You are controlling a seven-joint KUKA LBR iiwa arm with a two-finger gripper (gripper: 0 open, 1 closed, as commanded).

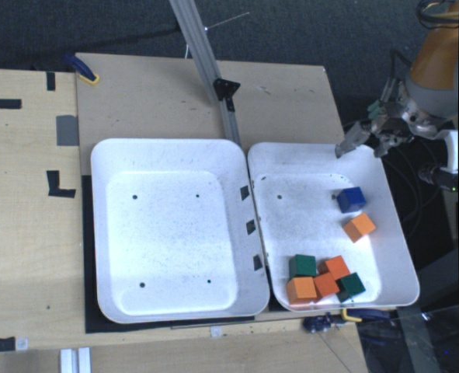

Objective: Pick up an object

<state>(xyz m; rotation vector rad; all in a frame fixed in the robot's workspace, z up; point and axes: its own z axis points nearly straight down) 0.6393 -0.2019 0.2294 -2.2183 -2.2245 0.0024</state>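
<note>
Pale plywood surface (159, 99) marked with black tape pieces (57, 183) and a grey patch (67, 130). Dark blue carpeted floor (291, 22) beyond. Slanting grey metal pole (198, 37) overhead. Even, soft light.

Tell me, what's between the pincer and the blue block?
Nothing but bare white bin floor. In the camera view, the pincer hangs over the right bin's top edge, and the blue block sits below it.
</note>
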